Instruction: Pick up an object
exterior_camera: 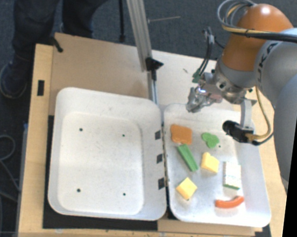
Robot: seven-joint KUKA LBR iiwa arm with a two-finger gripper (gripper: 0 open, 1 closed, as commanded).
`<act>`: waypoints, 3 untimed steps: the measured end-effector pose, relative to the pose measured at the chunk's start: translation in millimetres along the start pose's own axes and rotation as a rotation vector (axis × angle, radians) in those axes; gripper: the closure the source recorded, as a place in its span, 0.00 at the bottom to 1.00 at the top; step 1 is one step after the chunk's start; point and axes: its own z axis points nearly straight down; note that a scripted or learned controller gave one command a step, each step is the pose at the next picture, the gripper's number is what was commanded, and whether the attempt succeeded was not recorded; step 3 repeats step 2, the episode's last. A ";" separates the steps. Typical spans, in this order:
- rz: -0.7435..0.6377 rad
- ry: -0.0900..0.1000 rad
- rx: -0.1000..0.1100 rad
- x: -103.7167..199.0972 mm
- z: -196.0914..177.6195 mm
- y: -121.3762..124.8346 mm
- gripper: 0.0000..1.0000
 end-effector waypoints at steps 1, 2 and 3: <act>-0.002 0.002 -0.001 56.7 -12.6 -7.3 1.00; -0.002 0.002 0.001 117.3 -5.5 -17.0 1.00; -0.002 0.002 0.001 117.3 -5.5 -17.0 1.00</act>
